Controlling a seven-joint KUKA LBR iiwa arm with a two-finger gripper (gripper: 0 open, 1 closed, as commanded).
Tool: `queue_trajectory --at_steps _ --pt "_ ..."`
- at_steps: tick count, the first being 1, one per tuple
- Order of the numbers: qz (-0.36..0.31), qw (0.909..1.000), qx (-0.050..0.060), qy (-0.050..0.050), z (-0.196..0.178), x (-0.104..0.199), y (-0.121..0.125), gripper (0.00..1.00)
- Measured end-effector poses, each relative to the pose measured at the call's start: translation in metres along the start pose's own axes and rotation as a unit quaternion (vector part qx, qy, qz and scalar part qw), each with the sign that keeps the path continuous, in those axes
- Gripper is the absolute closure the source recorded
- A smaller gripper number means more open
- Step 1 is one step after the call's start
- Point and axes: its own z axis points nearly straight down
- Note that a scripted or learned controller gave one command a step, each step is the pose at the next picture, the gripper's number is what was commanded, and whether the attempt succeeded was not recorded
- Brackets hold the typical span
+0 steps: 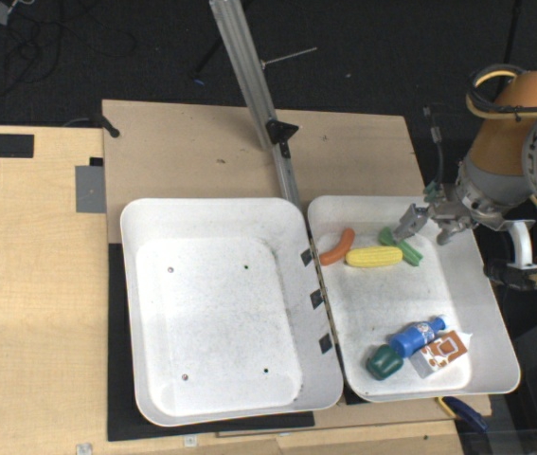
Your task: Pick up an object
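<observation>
Camera view, read from left to right: the left bin sits on the bench, touching the right bin along a shared seam. In the right bin, nearest that seam, an orange sausage-shaped piece lies tilted, its upper end pointing toward one o'clock. Just beside it at three o'clock is a yellow corn cob, long axis running nearly nine to three. A green piece pokes out behind the cob's right end, touching or nearly touching it. Toward the bin's near right corner sit a dark green round object, a blue bottle lying on its side, and a small brown-and-white carton, all crowded together.

The gripper hangs over the far right part of the right bin with its two fingers spread apart and nothing between them. The green piece and the cob lie closest, at roughly seven to eight o'clock from the fingertips; the bottle cluster is well apart, at six o'clock. The likeliest pick is the cob or green piece, and since the cob's axis runs left-right, fingers closing across its short width would seem to suit best.
</observation>
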Motion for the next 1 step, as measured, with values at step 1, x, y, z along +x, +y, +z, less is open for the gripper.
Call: queue_trajectory --at_steps 1 --pt "-0.001 1.0000 0.000 0.000 0.0540 0.0017 -0.0006 0.00"
